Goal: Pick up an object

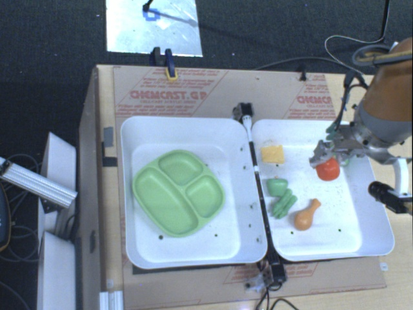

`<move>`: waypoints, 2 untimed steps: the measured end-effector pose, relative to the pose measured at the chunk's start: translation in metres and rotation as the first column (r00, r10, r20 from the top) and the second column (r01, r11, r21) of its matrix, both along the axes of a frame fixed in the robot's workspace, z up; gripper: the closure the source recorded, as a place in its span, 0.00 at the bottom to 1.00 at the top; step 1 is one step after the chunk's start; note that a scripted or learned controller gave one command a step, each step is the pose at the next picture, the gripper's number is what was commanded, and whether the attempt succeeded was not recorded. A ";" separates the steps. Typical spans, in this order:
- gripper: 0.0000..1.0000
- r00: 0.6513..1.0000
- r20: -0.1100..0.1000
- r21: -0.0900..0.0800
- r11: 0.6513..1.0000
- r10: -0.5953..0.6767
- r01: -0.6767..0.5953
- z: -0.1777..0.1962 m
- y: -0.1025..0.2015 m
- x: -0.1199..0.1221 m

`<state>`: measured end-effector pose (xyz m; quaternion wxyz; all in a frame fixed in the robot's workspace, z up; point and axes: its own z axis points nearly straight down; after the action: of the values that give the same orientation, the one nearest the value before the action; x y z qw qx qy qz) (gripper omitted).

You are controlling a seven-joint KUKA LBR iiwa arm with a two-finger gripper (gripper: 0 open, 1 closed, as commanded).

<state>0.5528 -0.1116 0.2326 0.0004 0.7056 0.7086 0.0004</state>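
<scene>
Gripper (324,157): positioned at the right of the frame, low over the right bin (374,237), directly above and apparently touching a red object (329,170). Whether the gripper is parted or closed cannot be told from this angle — the wrist housing covers the contact point. The red object is round, possibly a toy tomato; its upper edge is masked by the gripper, and it cannot be confirmed as lifted or as resting on the bin floor.

Right bin, remaining contents: a yellow block (272,154) at upper left of the bin, well apart from the gripper; a green toy vegetable (280,196) near the bin's left wall at mid-height; an orange pear-shaped piece (306,215) just to its lower right. All three lie flat and separate from the red object.

Left bin (142,134): holds a green divided tray (178,192), lying flat at centre-left of the frame.

Both bins rest on a brown cardboard-covered surface (187,92) in mid-frame.

Task status, as judged: the approach appears complete — the gripper has a candidate under it. A secure hold is not verified, and no lift is evident. Remaining: confirm closure on the red object, then raise it clear of the bin.
</scene>
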 end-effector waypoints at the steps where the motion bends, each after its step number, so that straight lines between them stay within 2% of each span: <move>1: 1.00 1.000 0.001 -0.001 1.000 -0.002 0.002 0.007 -0.030 -0.001; 2: 1.00 1.000 0.001 0.000 1.000 0.000 0.000 -0.003 0.006 0.032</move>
<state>0.5846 -0.1057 0.2300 0.0009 0.7056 0.7086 0.0008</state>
